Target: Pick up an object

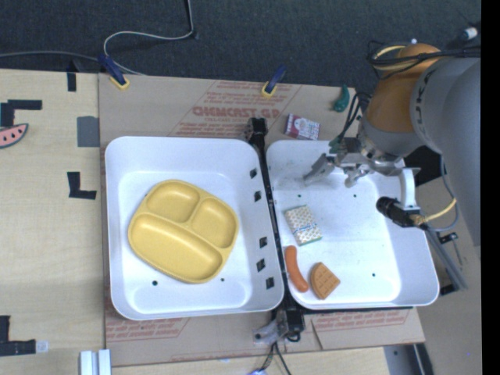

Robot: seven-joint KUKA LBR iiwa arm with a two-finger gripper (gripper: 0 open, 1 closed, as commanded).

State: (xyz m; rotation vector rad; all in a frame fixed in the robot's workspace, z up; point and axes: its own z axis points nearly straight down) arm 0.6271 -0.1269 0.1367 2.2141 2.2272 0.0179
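Note:
The right bin (391, 248) holds three small things. A pale checkered block (302, 224) lies near its left wall. An orange sausage-shaped piece (294, 269) and a brown cracker-like piece (323, 280) rest at the front left. My gripper (333, 175) hovers over the bin's back part, above and to the right of the checkered block. Its fingers (315, 171) are spread open with nothing between them. The grey arm with its orange band (394, 100) comes in from the right.
The left bin (125, 287) carries a yellow divided plate (183, 230). A small red and white packet (301, 126) lies on the cardboard behind the bins, with a green object (342, 98) nearby. A black cable connector (394, 211) hangs over the right bin's right side.

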